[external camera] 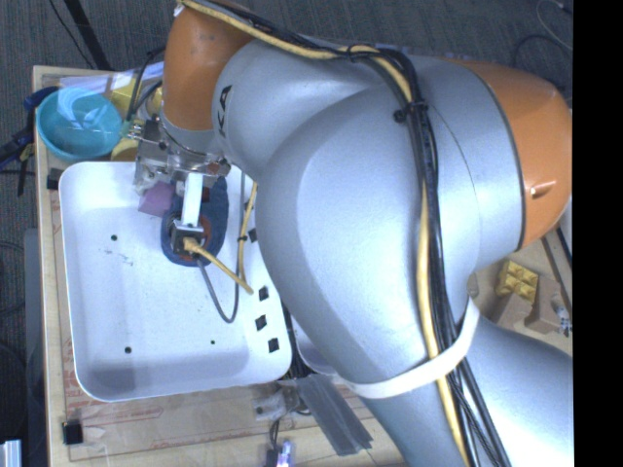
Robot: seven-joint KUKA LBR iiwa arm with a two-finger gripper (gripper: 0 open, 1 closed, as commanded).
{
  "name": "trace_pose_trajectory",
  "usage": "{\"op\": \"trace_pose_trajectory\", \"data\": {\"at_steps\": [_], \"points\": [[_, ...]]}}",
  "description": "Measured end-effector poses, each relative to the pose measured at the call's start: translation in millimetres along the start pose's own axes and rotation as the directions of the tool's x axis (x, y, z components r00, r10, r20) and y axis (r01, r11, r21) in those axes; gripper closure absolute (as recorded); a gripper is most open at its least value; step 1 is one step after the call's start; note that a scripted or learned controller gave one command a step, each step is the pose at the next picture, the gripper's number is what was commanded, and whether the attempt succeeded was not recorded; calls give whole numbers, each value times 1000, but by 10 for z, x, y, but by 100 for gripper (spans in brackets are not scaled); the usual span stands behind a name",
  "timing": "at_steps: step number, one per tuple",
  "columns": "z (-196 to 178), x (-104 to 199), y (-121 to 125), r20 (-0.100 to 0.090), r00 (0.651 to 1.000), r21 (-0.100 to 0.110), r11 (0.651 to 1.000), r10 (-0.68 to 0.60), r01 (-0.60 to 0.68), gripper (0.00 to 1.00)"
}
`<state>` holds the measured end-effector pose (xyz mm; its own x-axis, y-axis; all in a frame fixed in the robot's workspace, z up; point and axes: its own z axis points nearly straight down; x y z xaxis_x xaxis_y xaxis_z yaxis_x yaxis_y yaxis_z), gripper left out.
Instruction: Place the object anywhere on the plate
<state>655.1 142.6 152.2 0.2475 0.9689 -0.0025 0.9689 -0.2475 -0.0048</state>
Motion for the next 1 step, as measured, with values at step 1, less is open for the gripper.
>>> {"op": "trace_pose_trajectory", "data": {"at_steps": [1], "points": [[-383,-549,145,-1,999,-1,999,50,-50,100]]}}
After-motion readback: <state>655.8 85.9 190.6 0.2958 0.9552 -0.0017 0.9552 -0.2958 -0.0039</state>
